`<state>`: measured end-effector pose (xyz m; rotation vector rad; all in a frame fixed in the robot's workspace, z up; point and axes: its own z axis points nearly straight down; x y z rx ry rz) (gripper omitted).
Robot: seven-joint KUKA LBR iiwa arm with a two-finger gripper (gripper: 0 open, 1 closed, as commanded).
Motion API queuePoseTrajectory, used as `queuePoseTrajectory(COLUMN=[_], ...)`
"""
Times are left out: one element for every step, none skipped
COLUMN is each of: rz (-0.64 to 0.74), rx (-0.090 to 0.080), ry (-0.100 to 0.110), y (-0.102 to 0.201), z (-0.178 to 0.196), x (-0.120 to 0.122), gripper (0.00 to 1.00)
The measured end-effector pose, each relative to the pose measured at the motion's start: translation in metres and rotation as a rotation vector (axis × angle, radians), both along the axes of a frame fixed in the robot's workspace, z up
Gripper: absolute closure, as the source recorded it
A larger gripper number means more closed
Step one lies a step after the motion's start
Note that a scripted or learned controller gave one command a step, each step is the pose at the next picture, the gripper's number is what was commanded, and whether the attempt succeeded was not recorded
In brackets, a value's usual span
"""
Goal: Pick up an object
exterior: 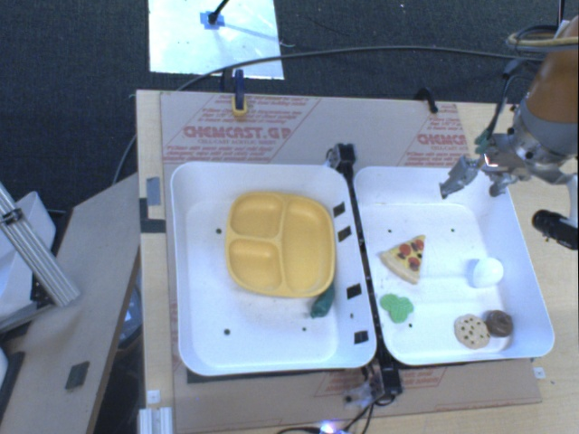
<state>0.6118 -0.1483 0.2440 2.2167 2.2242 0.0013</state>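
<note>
Nearest the front edge of the right bin [534,333] lie two small round pieces touching each other: a tan chocolate-chip cookie [470,331] and, just beside it toward the right, a darker brown doughnut-like piece [498,323]. A little left of them sits a flat green leafy piece [396,307], close to the seam between the bins. In the left bin [194,333], at about the same depth, a dark green pickle-shaped piece [322,305] rests against the near right corner of a yellow divided plate [280,243], which has three compartments and sits in the middle of that bin.

Further back in the right bin, a white egg-like ball [486,272] lies near the right wall, and a toy pizza slice [405,259] lies near the middle: a yellow wedge with a tan crust edge and red dots on top, its point turned toward the far right. All of these rest on the bin floor, well apart from the arm.

At the far right corner of the right bin hangs the gripper [472,179], above the bin's back edge, with nothing between the jaws; from here I cannot tell whether they are spread or pressed together. Above it the grey arm [543,143] carries its orange band [554,93]. Both bins sit on a cardboard sheet [271,125] printed with red lettering, laid on the counter [99,242].
</note>
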Motion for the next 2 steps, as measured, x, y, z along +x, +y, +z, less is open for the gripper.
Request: queuePoseTrajectory(rz=[0.003, -0.001], rx=[0.0, 0.0], ry=[0.002, 0.002], y=[0.01, 0.012], z=[-0.05, -0.092], x=[0.001, 0.0], gripper=[0.0, 0.0])
